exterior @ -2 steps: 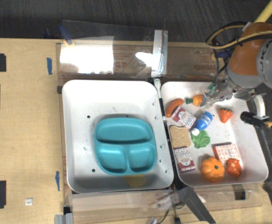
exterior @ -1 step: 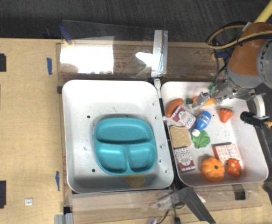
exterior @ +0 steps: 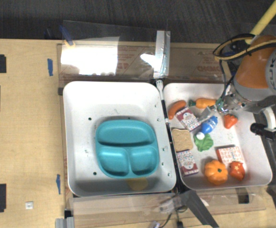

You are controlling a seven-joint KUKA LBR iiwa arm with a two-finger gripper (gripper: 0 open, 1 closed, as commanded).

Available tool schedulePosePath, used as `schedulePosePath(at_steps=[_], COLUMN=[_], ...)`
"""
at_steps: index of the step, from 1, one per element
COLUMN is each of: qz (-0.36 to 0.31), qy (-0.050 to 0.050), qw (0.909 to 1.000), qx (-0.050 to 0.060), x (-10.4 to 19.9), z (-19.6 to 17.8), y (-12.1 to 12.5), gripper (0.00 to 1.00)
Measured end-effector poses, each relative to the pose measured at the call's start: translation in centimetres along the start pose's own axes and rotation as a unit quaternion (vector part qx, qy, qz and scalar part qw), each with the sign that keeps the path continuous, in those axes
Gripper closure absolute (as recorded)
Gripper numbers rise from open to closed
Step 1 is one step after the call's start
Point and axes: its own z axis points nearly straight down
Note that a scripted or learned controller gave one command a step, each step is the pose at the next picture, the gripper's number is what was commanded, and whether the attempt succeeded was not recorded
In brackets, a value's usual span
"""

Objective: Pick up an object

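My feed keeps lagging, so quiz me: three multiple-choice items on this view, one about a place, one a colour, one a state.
1. Where does the divided tray lie?
A. in the left bin
B. in the right bin
C. on the bare bench

2. What colour is that tray?
A. red
B. teal
C. yellow

3. How does the small pumpkin stand to the hand?
A. gripped in it
B. lying apart from it, near the bin's front
C. hanging under it

Key: 1 A, the tray fills the middle of the left bin. 2 B, its three compartments are teal. 3 B, the hand sits over the right bin's far side while the pumpkin rests near the front wall.
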Motion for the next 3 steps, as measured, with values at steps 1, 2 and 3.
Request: schedulePosePath(at_steps=[1, 2, 3], qz=[0.001, 0.012, 0.009], qy=[-0.002, 0.000, 0.010], qw=[1.0000, 0.9998, 0.9997], qx=[-0.004, 0.016, 0.019], x=[-0.1, 4.0, 4.9], z=[-1.3, 0.0, 0.1], y=[0.2, 4.8, 5.0], gripper=[1.00, 1.00, 0.00])
